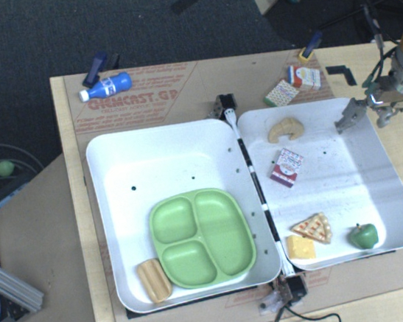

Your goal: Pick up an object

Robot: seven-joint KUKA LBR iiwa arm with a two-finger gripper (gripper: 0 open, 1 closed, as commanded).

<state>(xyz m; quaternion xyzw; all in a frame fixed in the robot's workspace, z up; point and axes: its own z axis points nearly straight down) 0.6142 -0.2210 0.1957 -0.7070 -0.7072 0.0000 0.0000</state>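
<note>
The right bin holds a tan croissant-shaped piece, a small red and white packet, a pizza slice, a yellow cheese block and a green apple. My gripper hangs over that bin's far right corner, open, with nothing between its fingers. It is well right of the croissant piece and far from the items at the front.
The left bin bears a green divided plate and a tan bread piece at its front left. Behind the bins lie a blue bottle and small cartons on the bench.
</note>
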